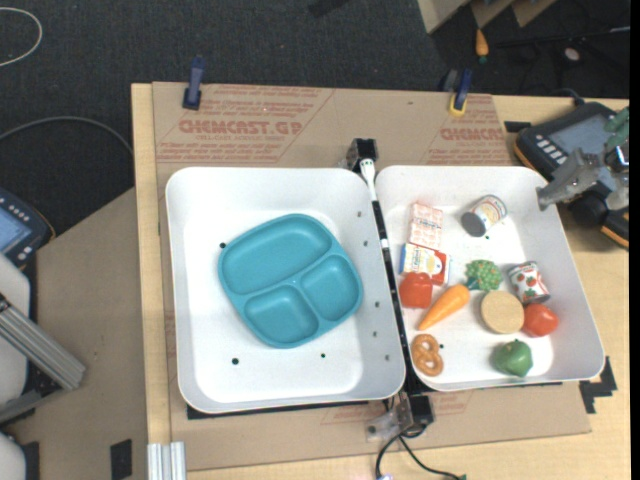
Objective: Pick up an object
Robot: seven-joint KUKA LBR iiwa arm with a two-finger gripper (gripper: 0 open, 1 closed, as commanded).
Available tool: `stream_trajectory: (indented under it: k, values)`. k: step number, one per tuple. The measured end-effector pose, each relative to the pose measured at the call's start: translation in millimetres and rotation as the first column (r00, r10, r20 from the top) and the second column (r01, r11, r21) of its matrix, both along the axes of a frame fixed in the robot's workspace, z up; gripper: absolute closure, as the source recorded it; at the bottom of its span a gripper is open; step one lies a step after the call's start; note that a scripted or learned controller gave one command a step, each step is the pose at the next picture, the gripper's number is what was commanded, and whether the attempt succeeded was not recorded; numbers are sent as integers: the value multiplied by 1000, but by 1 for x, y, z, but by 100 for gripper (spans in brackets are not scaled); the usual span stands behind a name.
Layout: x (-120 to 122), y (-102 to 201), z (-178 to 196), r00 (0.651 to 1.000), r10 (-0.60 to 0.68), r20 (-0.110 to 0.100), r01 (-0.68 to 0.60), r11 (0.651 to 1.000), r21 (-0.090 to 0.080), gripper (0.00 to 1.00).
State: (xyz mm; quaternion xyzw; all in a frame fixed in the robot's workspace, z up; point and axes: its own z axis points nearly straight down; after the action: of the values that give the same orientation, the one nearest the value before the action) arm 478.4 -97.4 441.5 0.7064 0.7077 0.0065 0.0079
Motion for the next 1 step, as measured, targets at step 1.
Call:
stream_trajectory:
  k: [1]
  values:
    - [2, 0, 1, 1000, -1, -14, 1, 1000, 0, 100]
